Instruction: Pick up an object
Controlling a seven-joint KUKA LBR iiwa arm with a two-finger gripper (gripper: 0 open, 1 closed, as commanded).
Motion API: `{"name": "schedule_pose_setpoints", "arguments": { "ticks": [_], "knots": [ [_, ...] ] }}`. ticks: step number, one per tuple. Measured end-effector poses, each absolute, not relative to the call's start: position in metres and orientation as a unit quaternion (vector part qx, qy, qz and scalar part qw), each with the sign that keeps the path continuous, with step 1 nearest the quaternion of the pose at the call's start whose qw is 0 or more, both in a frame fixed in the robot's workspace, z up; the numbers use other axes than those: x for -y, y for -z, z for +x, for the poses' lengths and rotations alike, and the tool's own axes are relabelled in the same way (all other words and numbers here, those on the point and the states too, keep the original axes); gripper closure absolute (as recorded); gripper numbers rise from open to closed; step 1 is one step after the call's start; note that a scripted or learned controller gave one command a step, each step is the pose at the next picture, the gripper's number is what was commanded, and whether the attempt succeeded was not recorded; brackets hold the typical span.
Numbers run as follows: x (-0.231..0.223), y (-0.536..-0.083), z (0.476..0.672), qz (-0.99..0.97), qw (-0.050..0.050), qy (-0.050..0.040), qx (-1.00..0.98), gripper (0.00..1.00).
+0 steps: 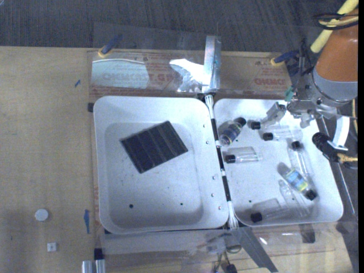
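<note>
Item: small clear vials with black caps, several, lying loose in the right bin (335,209).

Location: we count about six on the bin floor. One darker vial (230,132) lies near the bin's left wall; one clear vial (242,157) lies just below it, long axis roughly left to right, cap to the left. A short vial (272,134) lies at the top centre. Two more sit toward the right side, one with a blue label (296,179), long axes running top-left to bottom-right. One long vial (273,210) lies near the front wall.

Gripper (280,111): hangs over the upper part of the right bin, reaching in from the right. We cannot tell how it is set at this size and blur, and we see nothing in it.

Key relation: we judge the short vial the nearest candidate; it lies just below and slightly left of the gripper, long axis near horizontal, cap leftward.

Other: the left bin (108,152) holds a dark ribbed flat panel (154,145), well apart from the gripper.
</note>
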State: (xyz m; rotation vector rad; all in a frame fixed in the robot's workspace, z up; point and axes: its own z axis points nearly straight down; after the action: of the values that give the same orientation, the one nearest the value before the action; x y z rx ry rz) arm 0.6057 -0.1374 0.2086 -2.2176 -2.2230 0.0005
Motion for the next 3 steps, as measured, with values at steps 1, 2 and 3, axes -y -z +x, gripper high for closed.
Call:
{"name": "schedule_pose_setpoints", "arguments": {
  "ticks": [1,2,3],
  "knots": [
    [0.199,-0.108,0.617,-0.679,0.000,0.0001,0.734,0.00],
    [0.208,-0.089,0.563,-0.649,0.003,0.0100,0.760,0.00],
    [0.213,-0.099,0.563,-0.651,-0.003,0.0064,0.759,1.00]
  ]
}}
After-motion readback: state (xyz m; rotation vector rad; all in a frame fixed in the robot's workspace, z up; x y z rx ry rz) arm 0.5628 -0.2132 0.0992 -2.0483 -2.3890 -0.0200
